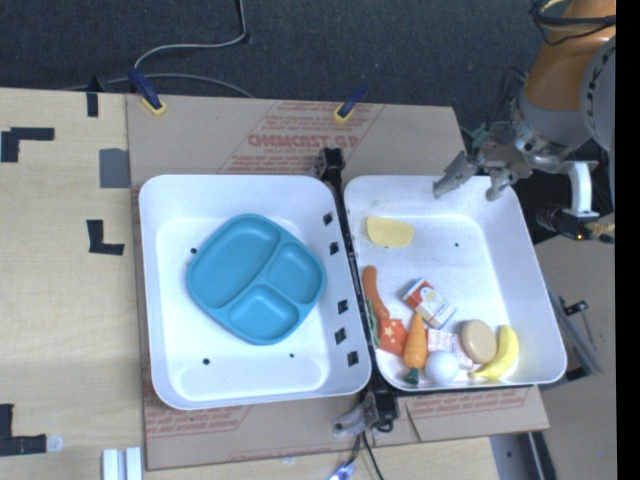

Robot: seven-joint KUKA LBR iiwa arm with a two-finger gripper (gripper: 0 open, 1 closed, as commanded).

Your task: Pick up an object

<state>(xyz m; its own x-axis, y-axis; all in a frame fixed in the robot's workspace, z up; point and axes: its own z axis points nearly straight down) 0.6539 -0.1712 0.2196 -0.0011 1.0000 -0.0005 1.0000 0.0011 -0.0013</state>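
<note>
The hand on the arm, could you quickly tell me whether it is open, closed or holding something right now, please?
Hand: open, fingers spread, holding nothing, over the far edge of the right bin.

2 white bins (160, 268). left: 1 blue divided plate (256, 278). right: 2 carrots (371, 290), 1 banana (500, 356), 1 egg (441, 367), 1 small carton (428, 302), 1 yellow flat piece (389, 232), 1 tan round piece (477, 341).
</note>
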